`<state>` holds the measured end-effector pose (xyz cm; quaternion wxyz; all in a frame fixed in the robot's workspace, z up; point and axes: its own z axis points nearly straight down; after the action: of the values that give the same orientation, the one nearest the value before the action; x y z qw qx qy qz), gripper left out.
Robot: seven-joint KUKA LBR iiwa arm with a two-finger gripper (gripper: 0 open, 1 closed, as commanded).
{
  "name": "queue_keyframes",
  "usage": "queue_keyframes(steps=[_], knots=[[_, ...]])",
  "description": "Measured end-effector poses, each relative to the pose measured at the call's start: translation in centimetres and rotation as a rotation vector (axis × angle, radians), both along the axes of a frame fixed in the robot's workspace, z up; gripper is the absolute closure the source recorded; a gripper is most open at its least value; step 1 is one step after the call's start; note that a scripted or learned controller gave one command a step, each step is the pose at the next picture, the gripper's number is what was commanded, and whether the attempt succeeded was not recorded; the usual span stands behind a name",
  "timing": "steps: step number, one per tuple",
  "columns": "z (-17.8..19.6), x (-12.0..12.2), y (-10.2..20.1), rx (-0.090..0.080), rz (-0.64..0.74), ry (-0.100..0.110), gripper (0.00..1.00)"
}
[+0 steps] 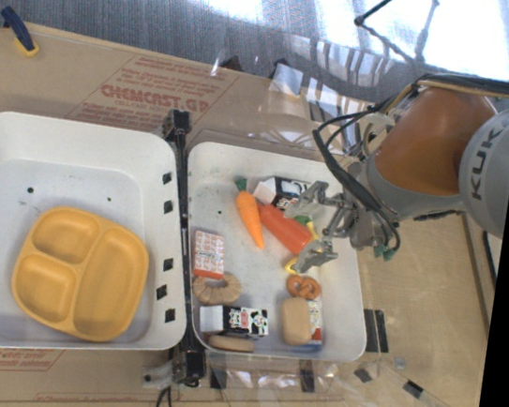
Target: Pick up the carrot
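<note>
A slim orange carrot (251, 217) with a green top lies slanted in the upper middle of the right bin (198, 189). Just to its right lies a thicker red-orange toy vegetable (283, 228). My gripper (318, 226) hovers low at that thicker piece's right end, about a hand's width right of the carrot. Its two fingers are spread, one finger (318, 197) toward the back and the other toward the front. Nothing is gripped between them.
The right bin also holds a black-and-white carton (280, 192), a snack packet (208, 253), a bagel (216, 288), a small milk carton (246, 321), a pretzel (303, 287) and a bread piece (295, 322). A yellow divided plate (81, 273) sits in the left bin (16, 148).
</note>
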<state>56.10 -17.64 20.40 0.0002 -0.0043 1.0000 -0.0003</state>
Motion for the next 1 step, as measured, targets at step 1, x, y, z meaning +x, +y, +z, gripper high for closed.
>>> queue_keyframes(steps=[1], knots=[[-11.39,3.08,-0.83,0.002,0.126,0.001,0.00]])
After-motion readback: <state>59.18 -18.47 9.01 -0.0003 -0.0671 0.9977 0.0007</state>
